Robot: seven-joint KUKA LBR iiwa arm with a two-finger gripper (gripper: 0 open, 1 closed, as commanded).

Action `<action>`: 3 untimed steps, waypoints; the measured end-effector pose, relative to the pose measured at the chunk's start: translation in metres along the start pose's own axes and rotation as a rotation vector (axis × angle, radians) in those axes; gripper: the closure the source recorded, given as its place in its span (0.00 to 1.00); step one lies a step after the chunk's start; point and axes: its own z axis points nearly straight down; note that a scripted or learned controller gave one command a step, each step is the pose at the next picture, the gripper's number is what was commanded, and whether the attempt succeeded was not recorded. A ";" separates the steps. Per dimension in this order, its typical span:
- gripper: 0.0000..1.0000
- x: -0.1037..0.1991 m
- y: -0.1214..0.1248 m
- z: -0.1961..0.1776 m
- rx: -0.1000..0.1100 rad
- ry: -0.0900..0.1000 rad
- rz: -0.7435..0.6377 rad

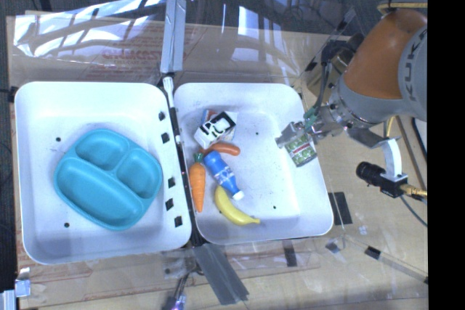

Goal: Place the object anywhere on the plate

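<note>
Gripper (299, 144) over right bin's (309, 208) right edge, pinching a small green-labelled packet (301, 151). Blue plate (107, 178) far to its left, in left bin (36, 178). Carrot (197, 186), banana (234, 207), bottle (222, 172) left of gripper.

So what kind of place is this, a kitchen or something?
More likely a robot test bench than a kitchen. A grey and orange arm reaches over two white bins. One holds a blue plate; the other has what look like toy foods, such as a banana and carrot.
</note>
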 end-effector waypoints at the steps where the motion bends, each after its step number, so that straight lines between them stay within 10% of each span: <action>1: 1.00 0.077 -0.010 -0.006 0.002 0.001 -0.006; 3: 1.00 0.210 0.032 0.046 0.005 0.001 -0.094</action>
